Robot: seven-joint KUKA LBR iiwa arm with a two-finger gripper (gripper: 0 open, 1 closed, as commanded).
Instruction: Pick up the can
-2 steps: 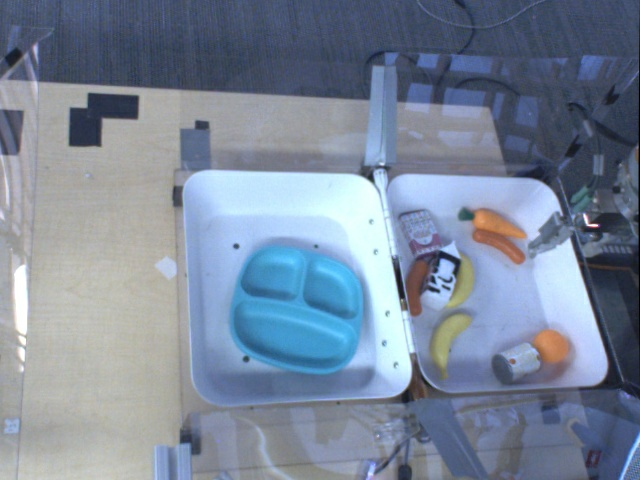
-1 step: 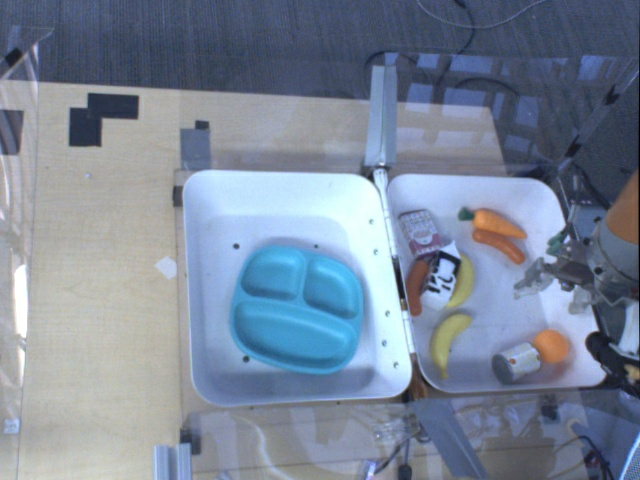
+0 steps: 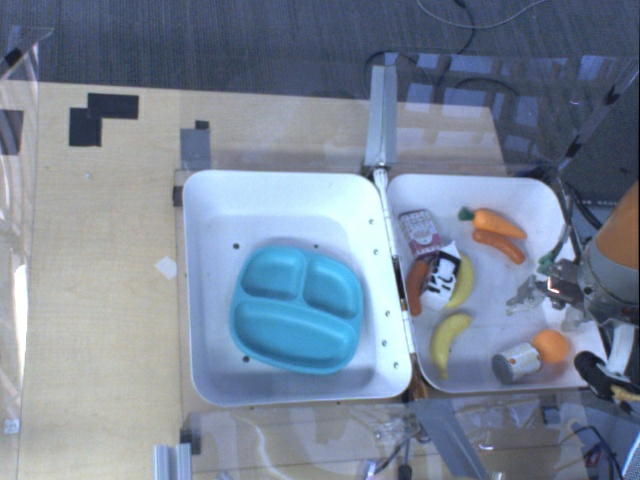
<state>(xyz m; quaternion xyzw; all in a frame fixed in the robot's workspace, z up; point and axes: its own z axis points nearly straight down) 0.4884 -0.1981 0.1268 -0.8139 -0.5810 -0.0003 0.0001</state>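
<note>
The can (image 3: pixel 514 361) is lying on its side in the right bin (image 3: pixel 545 193), near the front edge, touching an orange (image 3: pixel 551 346). Smooth metal cylinder, so prob rolls if nudged. Gripper (image 3: pixel 545 289) is hovering above and behind it, nothing held; open or shut can't be told.

The arm (image 3: pixel 618 253) is cut off by the right edge of the picture, so little more than its wrist shows over the right bin's (image 3: pixel 500 186) right rim. The gripper (image 3: pixel 548 290) is small and blurred there; how its jaws stand can't be made out. The can (image 3: pixel 516 362), near that bin's front right corner, has a label too small to read. The printed packet (image 3: pixel 420 231) by the bin's left wall is perhaps a snack wrapper, its lettering unreadable.
</note>
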